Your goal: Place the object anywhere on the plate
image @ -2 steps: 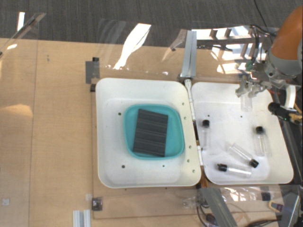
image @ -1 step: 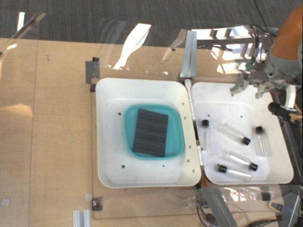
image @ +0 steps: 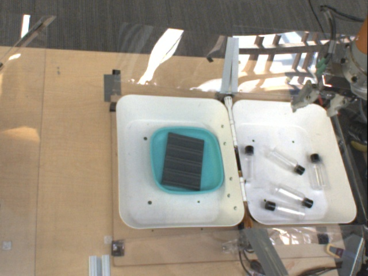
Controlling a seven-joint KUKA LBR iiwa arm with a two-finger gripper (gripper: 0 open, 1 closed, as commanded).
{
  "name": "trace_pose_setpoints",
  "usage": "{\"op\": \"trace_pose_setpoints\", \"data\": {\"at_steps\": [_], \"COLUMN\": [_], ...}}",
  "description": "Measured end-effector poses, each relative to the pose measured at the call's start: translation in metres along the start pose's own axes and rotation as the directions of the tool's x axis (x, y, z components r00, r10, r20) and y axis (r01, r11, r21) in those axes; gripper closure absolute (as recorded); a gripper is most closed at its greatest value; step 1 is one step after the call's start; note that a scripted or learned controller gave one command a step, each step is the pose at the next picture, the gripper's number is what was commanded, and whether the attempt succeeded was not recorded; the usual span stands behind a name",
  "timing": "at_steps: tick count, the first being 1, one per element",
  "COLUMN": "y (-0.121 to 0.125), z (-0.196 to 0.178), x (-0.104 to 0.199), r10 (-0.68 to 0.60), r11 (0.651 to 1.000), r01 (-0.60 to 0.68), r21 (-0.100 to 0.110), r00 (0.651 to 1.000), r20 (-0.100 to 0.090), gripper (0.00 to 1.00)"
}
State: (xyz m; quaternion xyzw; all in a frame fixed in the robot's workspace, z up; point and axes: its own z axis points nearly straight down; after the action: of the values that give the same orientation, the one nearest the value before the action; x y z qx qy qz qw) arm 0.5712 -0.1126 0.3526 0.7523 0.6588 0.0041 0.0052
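At right bin's far corner, tool (image: pixel 303 98) hovering, arm tilted in

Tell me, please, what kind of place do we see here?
Probably a robotics lab test bench: two white bins sit side by side on a wooden bench, clear vials with black caps lie in one, and a teal plate bearing a dark ribbed block sits in the other.

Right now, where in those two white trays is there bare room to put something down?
Left tray: bare strips surround the teal plate, which a dark ridged block mostly covers. Right tray: its upper part is bare; the lower half is crowded with clear tubes.
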Motion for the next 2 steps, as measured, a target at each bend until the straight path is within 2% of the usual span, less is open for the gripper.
{"op": "trace_pose_setpoints", "data": {"at_steps": [1, 2], "y": [-0.071, -0.081], "z": [0.005, -0.044], "x": [0.011, -0.010], "r10": [0.109, 0.362], "r11": [0.994, 0.932], "r01": [-0.109, -0.362], "r21": [0.005, -0.001], "r00": [0.994, 0.932], "r20": [0.000, 0.001], "gripper": [0.00, 0.00]}}
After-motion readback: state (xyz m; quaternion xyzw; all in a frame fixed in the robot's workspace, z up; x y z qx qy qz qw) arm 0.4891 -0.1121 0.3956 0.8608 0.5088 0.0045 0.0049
